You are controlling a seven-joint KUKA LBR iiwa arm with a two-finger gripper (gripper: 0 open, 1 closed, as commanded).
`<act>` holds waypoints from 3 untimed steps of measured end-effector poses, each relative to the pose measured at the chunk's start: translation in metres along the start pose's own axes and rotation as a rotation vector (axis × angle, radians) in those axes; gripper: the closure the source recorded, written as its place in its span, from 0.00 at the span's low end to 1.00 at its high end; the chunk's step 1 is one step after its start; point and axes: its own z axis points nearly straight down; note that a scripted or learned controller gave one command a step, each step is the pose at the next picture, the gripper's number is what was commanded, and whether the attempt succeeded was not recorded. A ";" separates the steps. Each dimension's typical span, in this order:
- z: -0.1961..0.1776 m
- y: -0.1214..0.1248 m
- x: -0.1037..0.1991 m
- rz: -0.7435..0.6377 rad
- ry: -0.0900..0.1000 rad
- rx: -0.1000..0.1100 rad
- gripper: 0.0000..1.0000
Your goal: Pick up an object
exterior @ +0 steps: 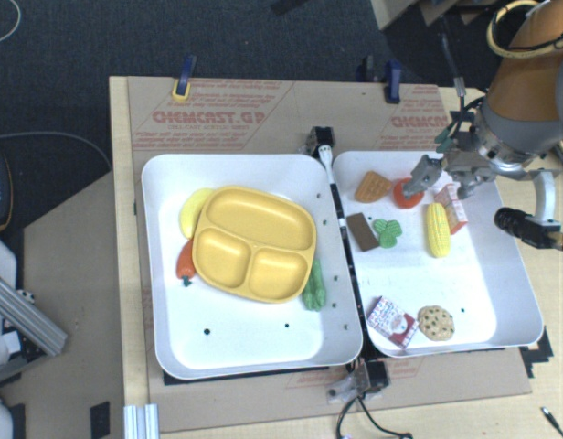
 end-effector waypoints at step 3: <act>0.081 0.006 0.001 -0.002 0.000 -0.004 0.00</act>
